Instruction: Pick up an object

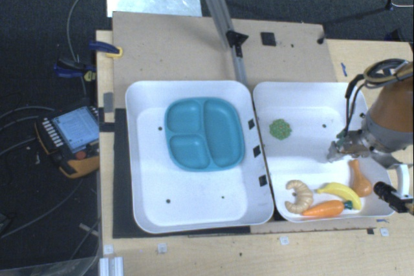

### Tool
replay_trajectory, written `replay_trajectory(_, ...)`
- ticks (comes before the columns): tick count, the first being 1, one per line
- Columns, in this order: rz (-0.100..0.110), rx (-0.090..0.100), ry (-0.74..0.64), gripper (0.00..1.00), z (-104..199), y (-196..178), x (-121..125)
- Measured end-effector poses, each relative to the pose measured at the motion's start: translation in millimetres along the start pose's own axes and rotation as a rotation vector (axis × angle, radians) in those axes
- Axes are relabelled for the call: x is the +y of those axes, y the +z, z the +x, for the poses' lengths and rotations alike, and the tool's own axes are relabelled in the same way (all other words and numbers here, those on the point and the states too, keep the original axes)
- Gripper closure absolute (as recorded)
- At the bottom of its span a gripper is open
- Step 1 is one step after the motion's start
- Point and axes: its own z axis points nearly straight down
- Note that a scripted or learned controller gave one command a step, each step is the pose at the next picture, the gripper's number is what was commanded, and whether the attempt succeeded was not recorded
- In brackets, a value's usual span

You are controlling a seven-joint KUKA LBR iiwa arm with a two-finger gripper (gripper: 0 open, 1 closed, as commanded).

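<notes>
In the right bin (304, 100) lie a green broccoli piece (280, 129), a tan croissant (298, 194), a yellow banana (339, 192), an orange carrot (322, 209) and an orange-brown gourd-shaped piece (359, 179). The arm comes in from the right, and my gripper (339, 150) sits low over the bin's right part, just above the gourd-shaped piece and to the right of the broccoli. Nothing is visibly held.
A blue divided plate (204, 133) rests in the left bin (149, 191). A grey pole (217, 0) slants over the board behind the bins. A handheld device (70, 139) and cables lie on the floor to the left.
</notes>
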Motion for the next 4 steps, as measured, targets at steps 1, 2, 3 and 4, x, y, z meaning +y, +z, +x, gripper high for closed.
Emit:
replay_trajectory(1,0.009,0.003,-0.002,1.00,1,-44,7)
replay_trajectory(2,0.006,0.001,-0.003,1.00,4,-108,12)
replay_trajectory(3,0.011,0.004,-0.002,1.00,4,-107,13)
replay_trajectory(4,0.011,0.005,-0.007,1.00,53,-101,22)
